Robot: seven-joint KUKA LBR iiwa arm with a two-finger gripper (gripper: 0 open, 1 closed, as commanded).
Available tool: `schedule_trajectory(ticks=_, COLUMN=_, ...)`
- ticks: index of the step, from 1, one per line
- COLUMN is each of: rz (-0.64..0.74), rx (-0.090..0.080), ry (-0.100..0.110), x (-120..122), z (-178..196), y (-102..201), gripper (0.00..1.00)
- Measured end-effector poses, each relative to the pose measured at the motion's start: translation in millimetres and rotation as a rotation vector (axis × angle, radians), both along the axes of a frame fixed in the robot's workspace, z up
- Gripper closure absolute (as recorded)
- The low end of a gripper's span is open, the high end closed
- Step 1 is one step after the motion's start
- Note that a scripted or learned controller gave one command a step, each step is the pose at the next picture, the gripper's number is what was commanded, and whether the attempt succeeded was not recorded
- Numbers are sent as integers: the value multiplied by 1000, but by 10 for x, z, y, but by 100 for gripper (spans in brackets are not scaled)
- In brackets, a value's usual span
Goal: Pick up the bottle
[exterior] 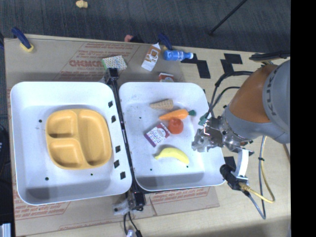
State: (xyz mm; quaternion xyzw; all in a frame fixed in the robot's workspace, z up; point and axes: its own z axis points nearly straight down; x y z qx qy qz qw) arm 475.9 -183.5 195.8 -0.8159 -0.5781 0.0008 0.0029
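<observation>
1. Where the table's far edge runs behind the two bins, the bottle [176, 56] lies on its side on the cardboard, blue with a blue cap, outside both bins and just beyond the far rim of the right bin [129, 147].
2. Near it on the cardboard lie a small carton [151, 57], a patterned packet [114, 61] and another small item [166, 76] touching the right bin's far rim.
3. At the right bin's right rim sit the jaws [201, 138], low over its edge; whether they are apart or together cannot be told, and nothing shows between them.
4. The arm [259, 105] with its orange band reaches in from the right, well apart from the bottle.
5. Inside the right bin lie a cone [162, 104], a carrot [174, 115], a red round fruit [176, 126], a purple packet [157, 134] and a banana [172, 154], clustered near the middle.
6. The left bin [22, 147] holds a yellow divided plate [78, 137].
</observation>
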Motion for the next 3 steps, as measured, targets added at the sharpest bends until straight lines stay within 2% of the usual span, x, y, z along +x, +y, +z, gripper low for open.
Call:
schedule_trajectory(ticks=1, rz=209, rx=1, ry=0, x=3, z=7, y=170, gripper=100)
schedule_trajectory(ticks=2, rz=384, rx=3, ry=0, x=-1, z=-83, y=-127, gripper=100)
schedule_trajectory(ticks=3, rz=639, rx=2, ry=-2, x=4, z=11, y=217, gripper=100)
